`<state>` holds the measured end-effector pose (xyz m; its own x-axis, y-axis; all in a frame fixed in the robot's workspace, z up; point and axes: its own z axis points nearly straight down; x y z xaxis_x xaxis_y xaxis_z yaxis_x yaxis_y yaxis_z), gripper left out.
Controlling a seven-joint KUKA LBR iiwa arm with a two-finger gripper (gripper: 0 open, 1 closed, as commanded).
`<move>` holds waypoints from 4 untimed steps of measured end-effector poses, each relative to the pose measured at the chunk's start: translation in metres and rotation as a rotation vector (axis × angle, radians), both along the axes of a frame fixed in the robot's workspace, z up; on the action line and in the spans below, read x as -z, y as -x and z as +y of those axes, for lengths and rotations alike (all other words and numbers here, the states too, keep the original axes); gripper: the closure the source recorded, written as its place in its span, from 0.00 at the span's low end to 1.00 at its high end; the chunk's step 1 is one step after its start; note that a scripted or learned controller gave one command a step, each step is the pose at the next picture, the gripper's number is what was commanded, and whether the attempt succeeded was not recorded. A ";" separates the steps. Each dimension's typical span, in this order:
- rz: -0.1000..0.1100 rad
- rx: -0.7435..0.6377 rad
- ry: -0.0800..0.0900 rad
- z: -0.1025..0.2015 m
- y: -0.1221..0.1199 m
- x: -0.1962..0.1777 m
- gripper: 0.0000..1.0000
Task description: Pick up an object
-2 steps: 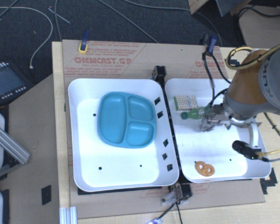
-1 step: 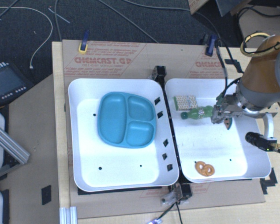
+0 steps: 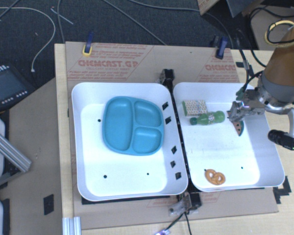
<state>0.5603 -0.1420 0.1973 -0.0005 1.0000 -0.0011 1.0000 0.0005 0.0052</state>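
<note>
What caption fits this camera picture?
Gripper beside green bottle in right bin; blue plate in left bin.

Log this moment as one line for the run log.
gripper: over right bin, right of bottle | held: nothing seen | pretzel: front | plate: left bin

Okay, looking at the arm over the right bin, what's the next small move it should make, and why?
Probably shift the hand toward the view's left and lower it over the green bottle. The hand sits just right of the bottle with nothing seen between its fingers, and the bottle lies closest, beside the patterned packet; the pretzel is farther off.
</note>
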 end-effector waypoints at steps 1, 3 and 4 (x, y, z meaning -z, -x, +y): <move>0.000 -0.001 0.000 -0.002 -0.004 -0.044 1.00; 0.004 -0.006 -0.003 0.119 -0.033 -0.034 1.00; 0.004 -0.005 -0.003 0.168 -0.051 -0.026 1.00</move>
